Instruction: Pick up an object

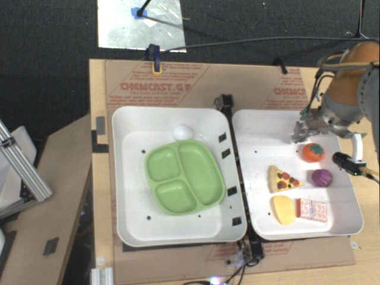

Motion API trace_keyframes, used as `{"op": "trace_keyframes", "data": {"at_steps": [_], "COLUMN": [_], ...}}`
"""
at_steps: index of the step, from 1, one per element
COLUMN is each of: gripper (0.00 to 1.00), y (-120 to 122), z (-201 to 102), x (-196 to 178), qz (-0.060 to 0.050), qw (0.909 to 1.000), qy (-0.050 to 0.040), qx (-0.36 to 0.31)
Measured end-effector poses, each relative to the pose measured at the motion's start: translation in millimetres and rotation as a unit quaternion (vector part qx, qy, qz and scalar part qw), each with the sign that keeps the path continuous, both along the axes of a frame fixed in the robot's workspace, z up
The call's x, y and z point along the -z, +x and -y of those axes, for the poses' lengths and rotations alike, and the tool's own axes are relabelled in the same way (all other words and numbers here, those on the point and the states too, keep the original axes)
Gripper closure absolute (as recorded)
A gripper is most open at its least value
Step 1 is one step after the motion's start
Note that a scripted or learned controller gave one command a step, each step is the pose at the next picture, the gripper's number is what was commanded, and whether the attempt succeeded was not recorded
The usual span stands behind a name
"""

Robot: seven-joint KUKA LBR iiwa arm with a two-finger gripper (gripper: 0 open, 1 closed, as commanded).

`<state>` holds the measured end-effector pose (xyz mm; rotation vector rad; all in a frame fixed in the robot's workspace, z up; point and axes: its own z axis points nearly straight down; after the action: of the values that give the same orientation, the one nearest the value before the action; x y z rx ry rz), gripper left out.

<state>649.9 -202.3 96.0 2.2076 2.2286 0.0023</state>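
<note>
While the grey arm [347, 94] with its orange band reaches in from the right, its gripper [301, 132] hangs low over the far part of the right bin [261, 221], just beside and above the orange tomato-like toy [313, 152]. Whether the fingers are spread or pressed together cannot be told from this angle, as the dark tip blurs into its own shadow; nothing is seen between them.

Five toy foods lie in the right bin. The orange toy sits nearest the gripper, seemingly just apart from it. A small purple piece [321, 177] lies just in front of the orange one, toward the bin's right wall. A pizza slice [282, 179] rests near the bin's middle, its point aimed right. Below it lies a yellow wedge [284, 209], and just beside that, touching or nearly so, a red-and-white patterned packet [313, 210].

The left bin [133, 218] holds a green three-compartment plate [184, 177], set at a tilt across the bin's floor. A small white ball [183, 132] rests at the plate's far edge.

Both bins sit side by side on a brown board [178, 82] printed with red lettering, which covers the tabletop. A blue-and-yellow clamp [155, 60] grips the board's far edge.
</note>
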Motion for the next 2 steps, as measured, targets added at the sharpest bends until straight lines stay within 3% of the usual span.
{"op": "trace_keyframes", "data": {"at_steps": [1,2], "gripper": [1.00,1.00], "y": [9,2], "z": [0,2], "x": [-62,-111], "qz": [0.001,0.001], "qw": [1.0000,1.0000], "qy": [0.0002,0.0002], "qx": [0.001,0.004]}}
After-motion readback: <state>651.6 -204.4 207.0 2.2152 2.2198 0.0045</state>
